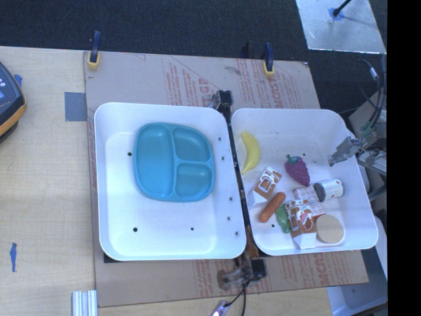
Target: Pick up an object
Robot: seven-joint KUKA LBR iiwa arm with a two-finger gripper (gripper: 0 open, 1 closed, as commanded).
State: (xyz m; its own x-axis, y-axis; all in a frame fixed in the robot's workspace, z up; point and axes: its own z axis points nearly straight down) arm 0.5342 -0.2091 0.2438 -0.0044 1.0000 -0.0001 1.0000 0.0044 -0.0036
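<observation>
while nothing had yet been lifted, the toys lay untouched in the right bin (pixel 309 118) at the lower right of the frame: a round tan disc (pixel 329 229) nearest the bottom, then a small carton (pixel 302 216), a sausage (pixel 272 207), a purple grape bunch (pixel 297 170) and a banana (pixel 249 151) farther up. beyond them at the right edge, the gripper (pixel 344 150) sat over the bin's rim, too blurred to tell whether it was spread or pressed together. judging by this, the pick remained wholly ahead, and the left bin (pixel 118 176) held a blue divided plate (pixel 174 162).

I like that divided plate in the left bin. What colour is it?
The divided plate is light blue, seen in the camera view.
</observation>
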